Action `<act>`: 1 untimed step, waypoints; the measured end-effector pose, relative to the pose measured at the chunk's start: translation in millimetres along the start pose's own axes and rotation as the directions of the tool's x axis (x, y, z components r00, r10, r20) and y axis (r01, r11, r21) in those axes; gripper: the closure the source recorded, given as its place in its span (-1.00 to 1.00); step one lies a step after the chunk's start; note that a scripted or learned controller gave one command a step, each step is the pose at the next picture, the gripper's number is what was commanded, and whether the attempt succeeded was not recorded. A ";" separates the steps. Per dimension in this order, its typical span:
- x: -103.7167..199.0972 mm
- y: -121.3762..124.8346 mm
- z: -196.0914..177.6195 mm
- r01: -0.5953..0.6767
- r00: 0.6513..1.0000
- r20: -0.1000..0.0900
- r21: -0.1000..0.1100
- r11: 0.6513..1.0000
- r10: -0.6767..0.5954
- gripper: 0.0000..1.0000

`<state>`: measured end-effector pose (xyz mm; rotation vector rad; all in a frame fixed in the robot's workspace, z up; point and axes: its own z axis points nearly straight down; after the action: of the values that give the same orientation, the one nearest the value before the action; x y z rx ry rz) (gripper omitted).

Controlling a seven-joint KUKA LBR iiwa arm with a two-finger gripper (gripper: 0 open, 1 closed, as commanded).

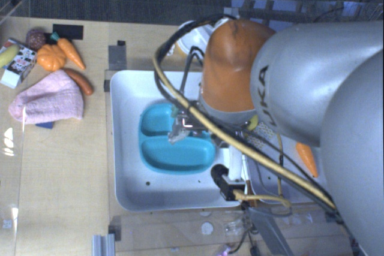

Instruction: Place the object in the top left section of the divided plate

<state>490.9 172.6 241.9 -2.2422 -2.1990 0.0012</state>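
A blue divided plate (174, 156) lies in the left white bin (126, 129). Its top left section (155, 120) shows as a small blue well, and a large section runs along its near side. My gripper (180, 127) hangs over the plate's upper middle, at the right edge of the top left section. The orange wrist band and grey arm hide the plate's right part. Whether anything is in the gripper is hidden from view. An orange carrot-like piece (306, 159) lies in the right bin, partly under the arm.
On the bench left of the bins lie a pink cloth (48, 100), a toy carrot (72, 52), a small pumpkin (50, 57), a sausage (81, 81) and a small box (18, 63). Cables (180, 102) loop across the left bin.
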 end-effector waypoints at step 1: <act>0.0 0.0 0.0 0.000 1.000 0.000 0.000 1.000 0.000 -1.00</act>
<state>490.9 172.6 241.9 -2.2422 -2.1990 0.0012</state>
